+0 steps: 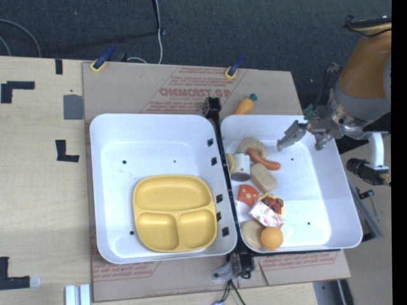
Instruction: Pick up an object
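The right bin (318, 183) holds a heap of toy food along its left side: a small can (240, 165), an orange-red sausage (266, 163), a beige bun (252, 145), a tan block (264, 178), a red piece (247, 194), a red and white packet (269, 211) and an orange ball (271, 238). My gripper (303, 142) hangs over the bin's upper right part, to the right of the bun and sausage. It is open, and nothing is between its fingers.
A yellow divided plate (175, 211) lies in the left bin (127, 138). An orange carrot (243, 105) rests on the cardboard just behind the right bin. The arm's orange band (367, 68) is at the right edge. Cables run at the bins' front.
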`<state>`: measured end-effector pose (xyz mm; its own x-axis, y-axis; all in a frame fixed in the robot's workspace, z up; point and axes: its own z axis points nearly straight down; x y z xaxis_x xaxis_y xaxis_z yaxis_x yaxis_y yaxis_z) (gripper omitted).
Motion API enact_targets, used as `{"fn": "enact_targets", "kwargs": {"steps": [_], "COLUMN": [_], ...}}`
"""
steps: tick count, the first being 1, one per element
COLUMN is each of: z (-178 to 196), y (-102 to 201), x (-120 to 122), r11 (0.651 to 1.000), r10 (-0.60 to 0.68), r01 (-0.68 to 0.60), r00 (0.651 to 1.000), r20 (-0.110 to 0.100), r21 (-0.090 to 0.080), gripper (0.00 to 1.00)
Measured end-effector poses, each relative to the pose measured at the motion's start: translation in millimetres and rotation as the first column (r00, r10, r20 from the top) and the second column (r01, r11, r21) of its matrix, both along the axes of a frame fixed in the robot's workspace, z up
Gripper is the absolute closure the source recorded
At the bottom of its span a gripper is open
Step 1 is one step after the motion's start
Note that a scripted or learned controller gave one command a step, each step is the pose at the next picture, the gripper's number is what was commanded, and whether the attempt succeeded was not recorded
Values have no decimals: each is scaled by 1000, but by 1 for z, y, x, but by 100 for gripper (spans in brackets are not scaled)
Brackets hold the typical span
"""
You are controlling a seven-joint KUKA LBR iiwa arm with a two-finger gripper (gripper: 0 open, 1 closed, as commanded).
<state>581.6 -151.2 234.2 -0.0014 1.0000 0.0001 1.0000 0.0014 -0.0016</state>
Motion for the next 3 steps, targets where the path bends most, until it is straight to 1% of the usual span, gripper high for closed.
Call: {"fn": "enact_targets", "kwargs": {"steps": [1,2,3], "z": [-138,-150,-150], "y": [11,45,38], "x": [31,46,82], "r11": [1000,1000,1000], "r10": [0,3,1], "r01": [0,-3,-1], "r00": [1000,1000,1000], "r20": [4,1,3], "r21": [-1,1,0], "gripper": [0,0,0]}}
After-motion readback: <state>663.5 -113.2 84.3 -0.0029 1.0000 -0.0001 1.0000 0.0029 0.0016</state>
